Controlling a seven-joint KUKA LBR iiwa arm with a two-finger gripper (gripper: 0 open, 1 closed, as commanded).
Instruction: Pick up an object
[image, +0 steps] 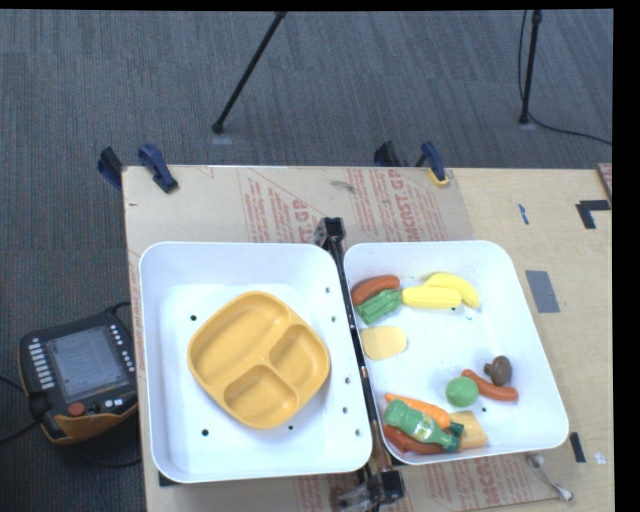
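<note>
jaws state: cannot tell. suggest targeting green ball (461, 391), right bin (520, 290) at 5 o'clock; descend vertically, clear of sausage (490, 387).

Red, upside-down, unreadable print on cardboard bench (300, 205)

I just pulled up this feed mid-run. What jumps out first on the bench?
The big yellow divided plate stands out, lying alone in the left bin. The right bin holds a scatter of small toy foods: a banana and a sausage near its far edge, a green ball toward its near right, and a green bottle in a pile at its near edge.
</note>
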